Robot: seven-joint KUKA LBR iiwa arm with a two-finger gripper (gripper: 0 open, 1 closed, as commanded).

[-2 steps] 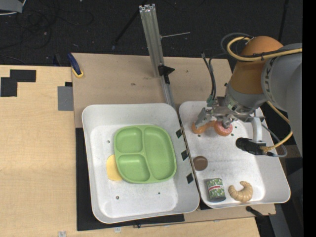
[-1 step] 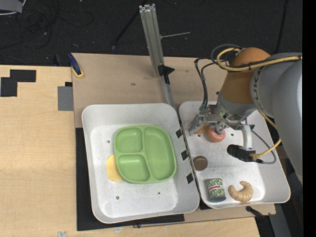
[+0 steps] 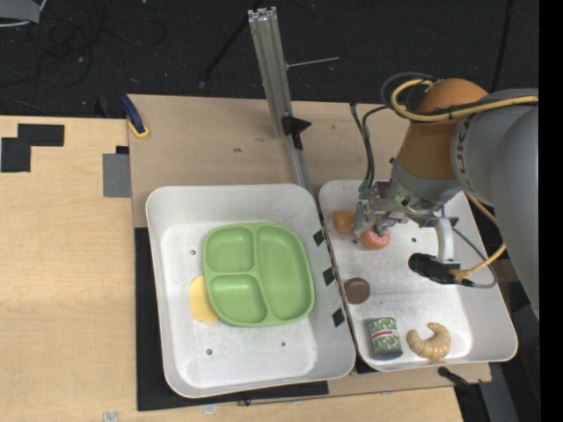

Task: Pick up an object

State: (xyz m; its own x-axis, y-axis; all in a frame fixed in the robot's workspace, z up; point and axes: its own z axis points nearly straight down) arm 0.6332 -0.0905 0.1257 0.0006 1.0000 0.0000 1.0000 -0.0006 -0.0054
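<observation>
Black cloth and loose cables fill the background behind a pale wooden surface (image 3: 62,236) that carries two shallow white bins side by side. In the right bin (image 3: 479,323) the gripper (image 3: 376,227) is down near the far left corner, right over a pink, doughnut-like object (image 3: 377,239). The fingers (image 3: 362,225) are dark and small here, and whether they are spread or clenched on anything cannot be told; the pink object sits directly beneath them, touching or nearly so, and still looks to rest on the bin floor. Just beside it to the left lies a small orange round piece (image 3: 341,222), close to the bin wall. Nearer the camera, a brown round object (image 3: 356,290) sits by the left wall of the same bin. At the near end stand a small green-labelled can (image 3: 383,337) and, just beside it to the right, a tan croissant (image 3: 430,341). A black piece with yellow cable (image 3: 437,268) hangs off the arm above the bin's middle. The arm (image 3: 493,161) itself, grey with an orange band, comes in from the right. The left bin (image 3: 176,341) holds a green divided plate (image 3: 259,273), with a yellow object (image 3: 201,300) partly tucked under its left edge. An upright aluminium post (image 3: 271,69) rises behind the bins.
</observation>
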